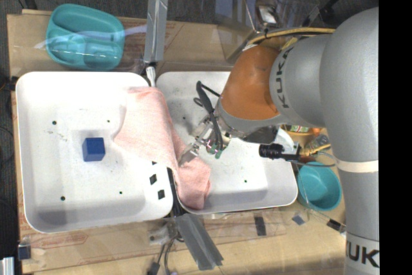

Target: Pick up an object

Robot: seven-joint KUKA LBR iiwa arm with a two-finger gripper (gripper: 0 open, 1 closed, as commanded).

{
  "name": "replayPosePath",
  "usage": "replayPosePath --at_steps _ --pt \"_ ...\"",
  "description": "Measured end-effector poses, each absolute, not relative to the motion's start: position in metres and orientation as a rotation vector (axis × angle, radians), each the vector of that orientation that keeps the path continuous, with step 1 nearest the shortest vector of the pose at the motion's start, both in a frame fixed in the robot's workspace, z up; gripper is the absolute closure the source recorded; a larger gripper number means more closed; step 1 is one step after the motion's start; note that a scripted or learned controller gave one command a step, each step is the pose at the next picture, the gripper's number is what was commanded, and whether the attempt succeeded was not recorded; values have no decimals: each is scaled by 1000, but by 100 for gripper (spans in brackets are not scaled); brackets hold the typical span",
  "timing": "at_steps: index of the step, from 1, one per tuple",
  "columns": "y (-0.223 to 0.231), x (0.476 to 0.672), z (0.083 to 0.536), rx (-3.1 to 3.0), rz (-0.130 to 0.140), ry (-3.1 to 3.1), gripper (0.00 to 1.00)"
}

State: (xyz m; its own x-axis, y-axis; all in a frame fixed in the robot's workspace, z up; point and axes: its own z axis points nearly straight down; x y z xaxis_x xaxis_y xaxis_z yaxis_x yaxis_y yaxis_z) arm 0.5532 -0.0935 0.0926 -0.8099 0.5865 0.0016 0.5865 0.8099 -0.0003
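Note:
A blue cube [94,149] sits in the left bin [38,106]. A pink cloth [161,138] drapes over the wall between the two bins, its lower end bunched in the right bin [257,193]. My gripper [205,138] hangs low in the right bin, just right of the cloth, with its metal fingers near the cloth's edge. The orange band of the arm [254,84] covers the back of the right bin. I see nothing between the fingers.
A teal plastic container [85,37] lies on the bench behind the left bin. A small teal bowl [318,187] stands right of the right bin, with small items beside it. Grey tape strips [156,26] hold the bins.

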Motion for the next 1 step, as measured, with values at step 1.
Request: replayPosePath --at_steps 1 --pt "-93 586 93 -1049 0 -2963 0"
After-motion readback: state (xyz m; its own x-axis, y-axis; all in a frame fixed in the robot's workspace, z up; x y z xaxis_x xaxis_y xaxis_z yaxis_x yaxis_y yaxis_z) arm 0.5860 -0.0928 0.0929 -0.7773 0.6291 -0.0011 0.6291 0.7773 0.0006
